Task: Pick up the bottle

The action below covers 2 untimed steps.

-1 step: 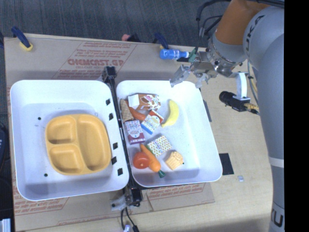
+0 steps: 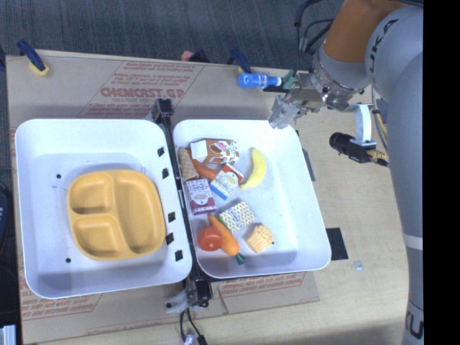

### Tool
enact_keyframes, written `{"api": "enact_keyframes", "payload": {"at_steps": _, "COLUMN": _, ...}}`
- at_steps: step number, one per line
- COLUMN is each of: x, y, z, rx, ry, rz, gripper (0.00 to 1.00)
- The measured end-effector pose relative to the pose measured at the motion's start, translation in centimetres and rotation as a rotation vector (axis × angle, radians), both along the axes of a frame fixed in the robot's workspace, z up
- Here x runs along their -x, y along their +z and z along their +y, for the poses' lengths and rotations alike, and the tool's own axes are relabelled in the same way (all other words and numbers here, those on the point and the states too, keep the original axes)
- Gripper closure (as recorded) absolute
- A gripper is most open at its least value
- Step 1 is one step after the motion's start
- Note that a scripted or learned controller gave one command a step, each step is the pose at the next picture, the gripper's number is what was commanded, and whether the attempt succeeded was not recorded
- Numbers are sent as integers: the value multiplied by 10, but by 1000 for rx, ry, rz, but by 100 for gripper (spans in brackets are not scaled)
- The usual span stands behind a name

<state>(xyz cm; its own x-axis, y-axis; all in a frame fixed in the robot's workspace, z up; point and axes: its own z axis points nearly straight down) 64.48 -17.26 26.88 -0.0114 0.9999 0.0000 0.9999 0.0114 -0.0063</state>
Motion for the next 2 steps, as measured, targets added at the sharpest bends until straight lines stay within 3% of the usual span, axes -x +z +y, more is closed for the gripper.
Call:
{"api": "enact_keyframes", "payload": {"at_steps": 1, "x": 80, "y": 35, "z": -5, "rx": 1, "ry": -115, "rz": -2, "gripper": 100}}
{"api": "enact_keyframes", "payload": {"at_steps": 2, "x": 136, "y": 43, "z": 8, "rx": 1, "ry": -368, "rz": 0, "gripper": 100}}
